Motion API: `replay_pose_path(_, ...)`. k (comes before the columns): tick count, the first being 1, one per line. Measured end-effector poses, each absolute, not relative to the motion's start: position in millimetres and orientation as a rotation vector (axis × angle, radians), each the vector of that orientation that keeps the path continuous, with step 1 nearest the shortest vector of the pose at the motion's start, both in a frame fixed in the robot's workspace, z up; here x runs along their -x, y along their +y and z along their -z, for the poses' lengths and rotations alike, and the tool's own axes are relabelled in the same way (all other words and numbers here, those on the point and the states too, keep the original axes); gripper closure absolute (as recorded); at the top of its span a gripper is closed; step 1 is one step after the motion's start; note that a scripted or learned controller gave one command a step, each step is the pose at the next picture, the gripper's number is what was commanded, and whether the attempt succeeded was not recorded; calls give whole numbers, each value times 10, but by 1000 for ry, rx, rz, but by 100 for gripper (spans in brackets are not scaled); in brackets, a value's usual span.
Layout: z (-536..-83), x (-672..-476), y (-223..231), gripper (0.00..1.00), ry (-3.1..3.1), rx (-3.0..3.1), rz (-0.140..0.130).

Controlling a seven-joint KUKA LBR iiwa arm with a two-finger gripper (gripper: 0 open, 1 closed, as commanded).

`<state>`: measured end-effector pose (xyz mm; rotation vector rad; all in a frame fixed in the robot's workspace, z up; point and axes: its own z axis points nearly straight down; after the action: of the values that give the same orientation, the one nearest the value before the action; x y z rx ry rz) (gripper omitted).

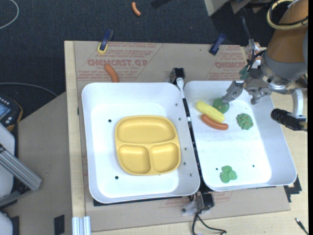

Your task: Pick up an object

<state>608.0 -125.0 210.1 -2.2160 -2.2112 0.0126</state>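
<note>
Corn (210,110): a bumpy yellow cob in the right bin (274,146). Its long side slants from upper left down to lower right.
Sausage (214,123): smooth and orange-red, just below the corn, lying the same way, almost touching it.
Green toy (219,103): a small dark green piece by the corn's upper right end, right at the finger tip.
Broccoli (244,121): bumpy and green, to the right of the corn.
Leafy toy (228,174): green and lumpy, near the right bin's front edge.
Tray (146,144): smooth yellow plastic with three parts, in the left bin (95,131).
End effector (237,98): grey metal fingers spread apart. One tip is low by the green toy. Nothing sits between them.
Cardboard (132,58): flat brown board under the bins, with red letters "CHEMCAST".
</note>
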Motion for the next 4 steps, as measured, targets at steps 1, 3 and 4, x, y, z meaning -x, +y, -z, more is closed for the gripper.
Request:
replay_pose_path(1, -2176, -6109, -1250, 0, -2222, 2221, 0)
replay_pose_path(3, -1090, -6221, -1180, 0, -2217, 2217, -6)
replay_pose_path(4, -830, -6216, -1172, 0, -2219, 2218, -4)
